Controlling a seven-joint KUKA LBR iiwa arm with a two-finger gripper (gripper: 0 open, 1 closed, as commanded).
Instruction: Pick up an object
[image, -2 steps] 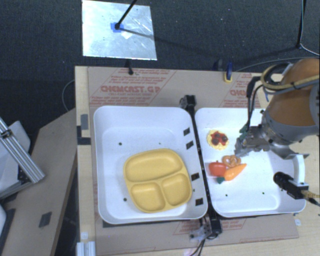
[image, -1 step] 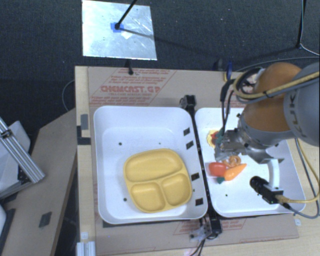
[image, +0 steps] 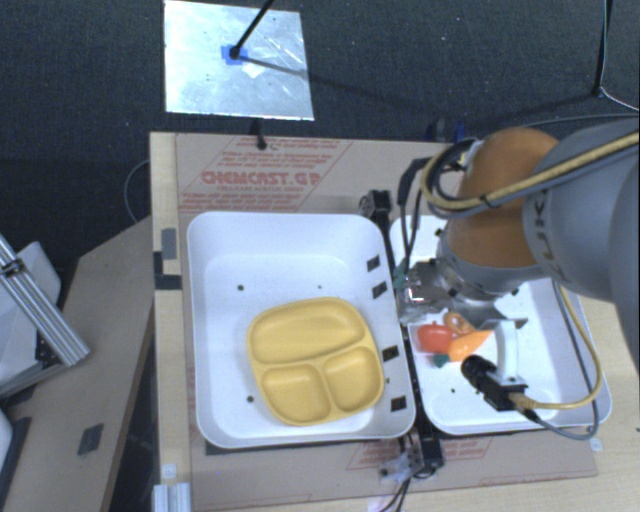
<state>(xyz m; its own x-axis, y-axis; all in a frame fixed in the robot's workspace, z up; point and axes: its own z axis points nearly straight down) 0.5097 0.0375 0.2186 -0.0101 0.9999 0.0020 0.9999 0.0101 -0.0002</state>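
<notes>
A yellow three-compartment tray (image: 315, 358) lies in the left white bin (image: 230, 250). In the right white bin (image: 560, 400) an orange and red toy piece (image: 448, 340) lies on the floor near the bin's left wall. My gripper (image: 440, 305) hangs over the right bin, right above that orange and red piece, with the arm's orange band and grey wrist covering most of it. The arm hides much of the right bin's floor.
A cardboard sheet (image: 270, 175) lies under both bins. A shiny metal plate (image: 238, 60) sits at the back on the dark floor. An aluminium frame (image: 35, 310) stands at the left edge. A divider with black clips (image: 395, 330) separates the bins.
</notes>
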